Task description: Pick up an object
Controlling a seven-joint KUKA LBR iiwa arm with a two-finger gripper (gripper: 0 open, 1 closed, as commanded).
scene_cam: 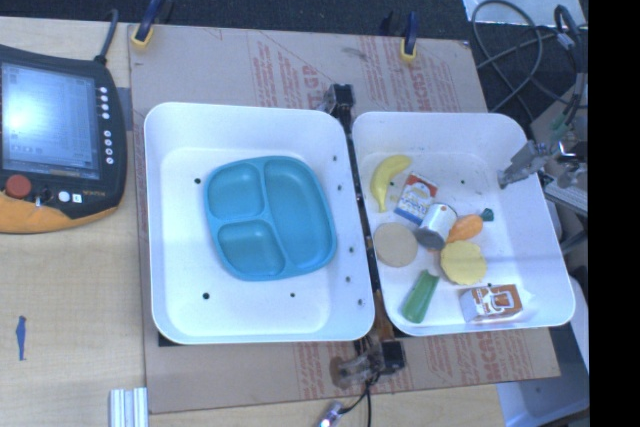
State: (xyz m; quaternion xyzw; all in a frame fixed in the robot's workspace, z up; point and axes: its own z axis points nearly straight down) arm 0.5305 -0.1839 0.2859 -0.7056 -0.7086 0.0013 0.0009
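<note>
The right bin holds several small items. A yellow banana lies at its upper left, beside a small blue and red carton. A silver can and an orange carrot sit mid-bin. Below them are a tan round disc, a yellow round piece, a green stick-shaped item and an orange and white box. My gripper hangs at the bin's right rim, above and right of the carrot, with nothing seen in it.
The left bin carries a blue divided plate. A teach pendant lies on the bench at far left. Clamps hold the cardboard's far edge. Cables loop at the upper right.
</note>
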